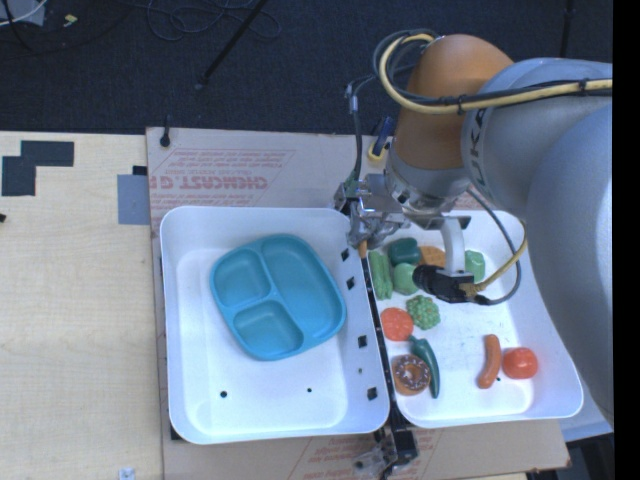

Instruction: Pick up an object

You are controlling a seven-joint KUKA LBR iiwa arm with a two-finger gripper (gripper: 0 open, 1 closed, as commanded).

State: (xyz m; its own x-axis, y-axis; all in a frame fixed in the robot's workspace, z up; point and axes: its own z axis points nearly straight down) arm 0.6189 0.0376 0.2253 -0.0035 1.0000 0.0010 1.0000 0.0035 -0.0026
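Above the right bin [560, 388], claw [368, 230] over green toy food [392, 268], finger state impossible to tell.

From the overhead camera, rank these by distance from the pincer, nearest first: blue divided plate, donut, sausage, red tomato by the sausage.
Taking the pincer at the top of the divider between the bins:
1. Blue divided plate, left bin; its near rim is closest.
2. Donut, right bin's lower left.
3. Sausage, lower right of the right bin.
4. Red tomato, just right of the sausage.
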